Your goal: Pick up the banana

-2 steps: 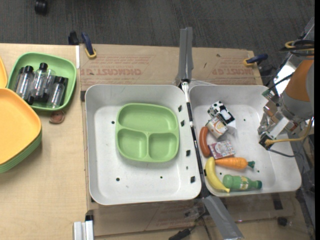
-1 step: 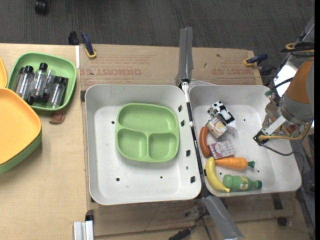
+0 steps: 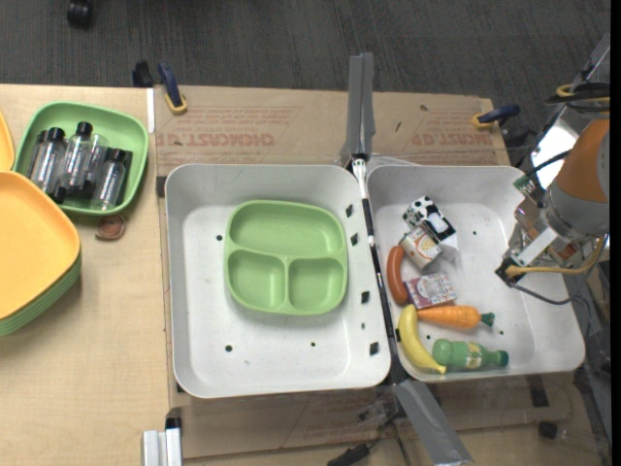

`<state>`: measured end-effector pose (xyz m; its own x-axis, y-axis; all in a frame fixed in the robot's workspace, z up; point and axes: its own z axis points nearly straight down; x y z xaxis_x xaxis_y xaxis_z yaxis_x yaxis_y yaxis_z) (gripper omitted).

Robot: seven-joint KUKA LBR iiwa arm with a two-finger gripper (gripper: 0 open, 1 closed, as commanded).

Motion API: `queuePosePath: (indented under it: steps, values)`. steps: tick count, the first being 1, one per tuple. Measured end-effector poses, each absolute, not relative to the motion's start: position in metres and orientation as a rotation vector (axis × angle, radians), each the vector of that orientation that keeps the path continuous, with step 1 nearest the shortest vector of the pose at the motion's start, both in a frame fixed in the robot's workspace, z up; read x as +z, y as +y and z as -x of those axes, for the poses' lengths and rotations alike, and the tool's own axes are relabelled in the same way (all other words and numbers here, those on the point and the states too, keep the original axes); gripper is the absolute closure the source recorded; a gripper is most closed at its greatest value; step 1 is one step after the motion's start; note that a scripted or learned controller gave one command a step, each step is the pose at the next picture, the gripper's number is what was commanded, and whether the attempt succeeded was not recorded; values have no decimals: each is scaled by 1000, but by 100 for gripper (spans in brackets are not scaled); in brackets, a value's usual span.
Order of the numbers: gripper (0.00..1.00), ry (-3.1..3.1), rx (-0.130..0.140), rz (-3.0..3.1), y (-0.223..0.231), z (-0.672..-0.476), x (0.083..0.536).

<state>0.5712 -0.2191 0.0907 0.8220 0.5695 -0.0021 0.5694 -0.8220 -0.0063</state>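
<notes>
Jaws are being held by the shallow white bin's wall; their opening cannot be told. The curved yellow banana is lying well apart from them, crowded by a green plastic bottle and an orange carrot; a neighbour risks being pinched instead.

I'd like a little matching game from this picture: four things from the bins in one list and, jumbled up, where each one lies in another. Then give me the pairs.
Things:
1. banana
2. divided plate
3. carrot
4. bottle

Places:
A. middle of the left bin
B. along the near edge of the right bin, right of the banana
C. near left corner of the right bin, beside its wall
D. right bin, lying crosswise just beyond the bottle

Pairs: 1-C, 2-A, 3-D, 4-B.
</notes>
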Motion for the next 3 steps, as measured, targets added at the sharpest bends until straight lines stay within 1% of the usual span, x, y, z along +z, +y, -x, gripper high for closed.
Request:
queuePosePath:
  steps: [1,2,3]
  values:
    - [100,-782,3,3039,-219,-622,91]
    - [100,-327,-1,3122,-219,-617,92]
    - [100,-367,15,3113,-219,-636,89]
